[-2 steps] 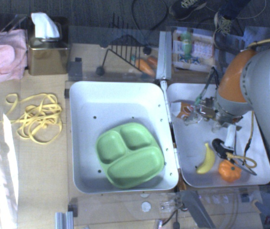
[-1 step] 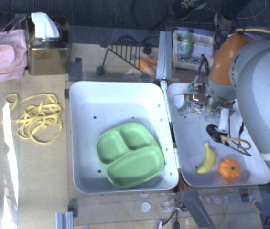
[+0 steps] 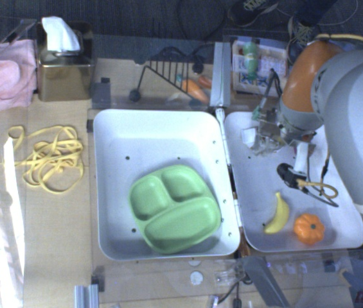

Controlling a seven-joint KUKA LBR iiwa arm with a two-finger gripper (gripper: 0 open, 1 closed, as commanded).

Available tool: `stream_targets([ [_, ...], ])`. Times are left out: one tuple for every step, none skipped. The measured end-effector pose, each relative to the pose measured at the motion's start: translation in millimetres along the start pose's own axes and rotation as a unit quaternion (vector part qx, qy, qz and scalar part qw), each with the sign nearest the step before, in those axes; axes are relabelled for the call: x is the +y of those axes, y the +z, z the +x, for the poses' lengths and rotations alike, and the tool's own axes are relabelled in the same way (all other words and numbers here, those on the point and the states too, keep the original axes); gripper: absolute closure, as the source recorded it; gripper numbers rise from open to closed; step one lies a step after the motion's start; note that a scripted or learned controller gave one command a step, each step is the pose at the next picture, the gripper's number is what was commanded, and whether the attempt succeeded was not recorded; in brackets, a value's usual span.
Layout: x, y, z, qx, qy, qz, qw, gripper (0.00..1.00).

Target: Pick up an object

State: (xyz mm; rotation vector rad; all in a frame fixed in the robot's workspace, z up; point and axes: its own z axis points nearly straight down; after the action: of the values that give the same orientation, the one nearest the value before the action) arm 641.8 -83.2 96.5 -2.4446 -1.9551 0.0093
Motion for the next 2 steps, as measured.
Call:
stream_targets([
  [-43, -27, -92, -0.003, -0.170, -0.008, 0.9854, 1.00],
  [26, 12, -39, -0.006, -0.049, 0.022, 0.9985, 1.00],
])
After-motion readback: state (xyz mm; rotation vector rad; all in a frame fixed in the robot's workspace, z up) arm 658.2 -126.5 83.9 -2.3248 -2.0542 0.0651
